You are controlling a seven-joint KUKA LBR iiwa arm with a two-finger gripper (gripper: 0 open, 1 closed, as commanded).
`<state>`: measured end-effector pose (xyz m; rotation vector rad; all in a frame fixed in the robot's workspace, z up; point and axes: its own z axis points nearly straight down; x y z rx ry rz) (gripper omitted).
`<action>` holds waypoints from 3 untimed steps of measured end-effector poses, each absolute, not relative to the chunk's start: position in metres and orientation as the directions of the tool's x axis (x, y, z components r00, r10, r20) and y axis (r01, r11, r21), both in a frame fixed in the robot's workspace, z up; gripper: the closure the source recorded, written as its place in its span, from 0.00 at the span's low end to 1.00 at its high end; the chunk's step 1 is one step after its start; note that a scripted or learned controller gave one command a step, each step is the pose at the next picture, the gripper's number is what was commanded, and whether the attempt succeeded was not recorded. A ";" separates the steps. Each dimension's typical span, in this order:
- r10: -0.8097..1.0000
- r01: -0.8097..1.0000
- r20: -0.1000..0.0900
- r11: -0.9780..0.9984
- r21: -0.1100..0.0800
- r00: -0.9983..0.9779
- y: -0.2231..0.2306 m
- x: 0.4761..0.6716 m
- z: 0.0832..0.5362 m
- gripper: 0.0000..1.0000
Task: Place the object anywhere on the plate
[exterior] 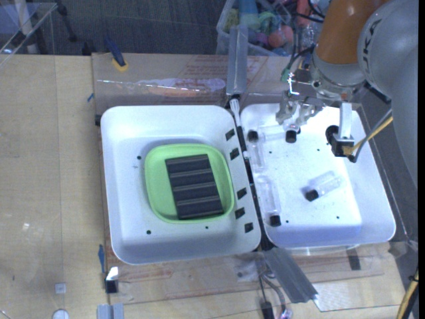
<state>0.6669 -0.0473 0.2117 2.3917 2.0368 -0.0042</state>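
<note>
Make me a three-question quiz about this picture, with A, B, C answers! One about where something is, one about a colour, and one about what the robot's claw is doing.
1. Where is the plate?
A. In the left bin
B. In the right bin
C. On the wooden bench outside the bins

2. What colour is the plate?
A. Red
B. Green
C. Blue

3. What lies on the plate now?
A. The small clear bottle
B. The claw
C. A dark ridged block

Answers:
1. A: the plate sits in the left bin.
2. B: its rim is light green around the dark ridged block.
3. C: the block rests on the plate, while the small clear bottle with a dark cap lies in the right bin, and the claw is over that bin's far end.
</note>
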 end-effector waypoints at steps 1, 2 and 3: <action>0.987 0.987 -0.002 -0.159 -0.001 0.159 -0.047 0.667 0.212 0.00; 0.974 0.974 -0.001 -0.227 0.001 0.227 -0.083 0.658 0.299 0.00; 0.959 0.959 -0.001 -0.284 0.001 0.284 -0.141 0.667 0.357 0.00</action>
